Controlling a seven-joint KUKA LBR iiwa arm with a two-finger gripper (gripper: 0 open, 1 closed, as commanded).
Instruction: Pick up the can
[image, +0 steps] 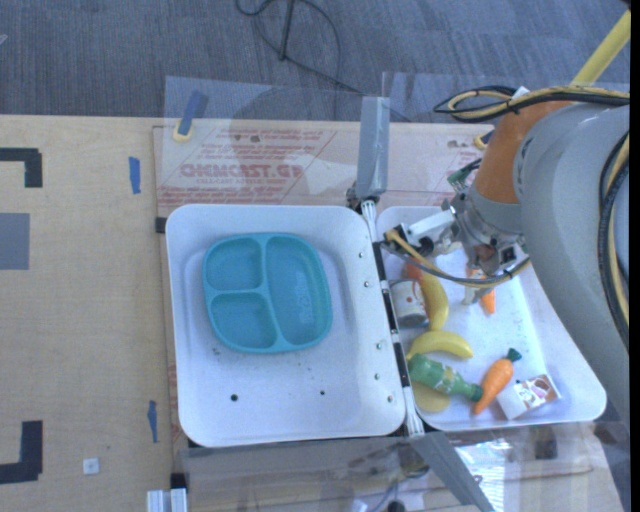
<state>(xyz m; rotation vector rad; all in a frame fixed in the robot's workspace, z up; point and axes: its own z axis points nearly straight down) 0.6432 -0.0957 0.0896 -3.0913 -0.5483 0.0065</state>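
The can (406, 303) is a small silver tin that lies against the left wall of the right bin (560, 345), just left of a banana (433, 301). My gripper (477, 262) hangs over the upper middle of that bin, to the right of the can and a little further back, with cables looped around it. It is apart from the can. A small orange piece (488, 300) lies just below the gripper.
In the right bin there are also a second banana (441, 344), a green bottle (443, 378), a carrot (494, 381) and a small carton (528, 395). A blue divided plate (267, 291) sits in the left bin (290, 400). The grey arm (570, 190) covers the right bin's upper right.
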